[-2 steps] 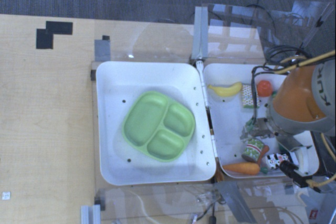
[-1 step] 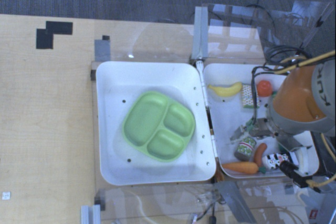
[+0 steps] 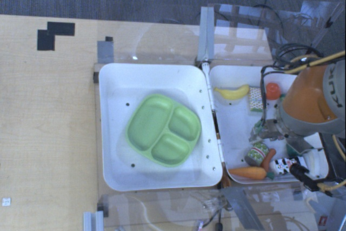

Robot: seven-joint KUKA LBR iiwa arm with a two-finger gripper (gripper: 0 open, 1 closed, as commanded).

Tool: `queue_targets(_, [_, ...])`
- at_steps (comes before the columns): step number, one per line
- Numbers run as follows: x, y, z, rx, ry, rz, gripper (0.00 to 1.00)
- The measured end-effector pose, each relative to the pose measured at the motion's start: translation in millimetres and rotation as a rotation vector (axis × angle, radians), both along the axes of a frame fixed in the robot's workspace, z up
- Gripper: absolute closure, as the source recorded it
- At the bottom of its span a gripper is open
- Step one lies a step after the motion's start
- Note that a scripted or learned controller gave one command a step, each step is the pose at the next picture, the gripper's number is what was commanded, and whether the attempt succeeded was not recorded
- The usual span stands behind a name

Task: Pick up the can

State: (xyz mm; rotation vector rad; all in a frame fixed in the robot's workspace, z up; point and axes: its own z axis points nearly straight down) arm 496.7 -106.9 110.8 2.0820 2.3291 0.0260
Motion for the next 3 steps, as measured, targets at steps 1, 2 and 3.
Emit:
queue_targets(1, [-0.2,-0.1,-0.1,0.0,0.001,0.0,0.0])
queue_targets(2, [-5.8,-0.4,-21.6,-0.001,0.012,0.001,0.0])
queue_targets(3, [-2.7,-0.4,-10.4,-0.001,0.005,0.002,1.0])
